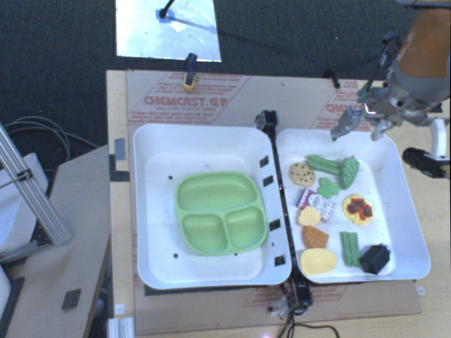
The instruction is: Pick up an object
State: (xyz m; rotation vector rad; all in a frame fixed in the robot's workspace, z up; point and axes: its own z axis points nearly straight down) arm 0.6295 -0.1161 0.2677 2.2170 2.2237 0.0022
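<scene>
Camera view looks down on two white bins set side by side on the bench. Left bin (pixel 151 153) holds a green divided tray (pixel 220 212) with three compartments, lying flat near the middle. Right bin (pixel 412 220) holds the toy food. A cookie (pixel 301 173) lies near its upper left, with a long green vegetable (pixel 323 164) just beside it and a broccoli-like piece (pixel 349 172) at that vegetable's right end. Below these sit a small green leafy piece (pixel 328 187), a red and white packet (pixel 313 203), and a small round pizza (pixel 358 209) to the right. Lower down are a pale yellow piece (pixel 309 217), an orange wedge (pixel 315 237), a yellow oval (pixel 318 261), a green bean-like strip (pixel 349 248) and a black object (pixel 375 258) near the bottom right corner.

The gripper (pixel 363 124) hangs above the bin's upper rim, apart from all the food, with the orange-banded arm (pixel 426 44) rising behind it at the right. Its two fingers seem spread with nothing between them, though at this size the gap is hard to judge.
</scene>
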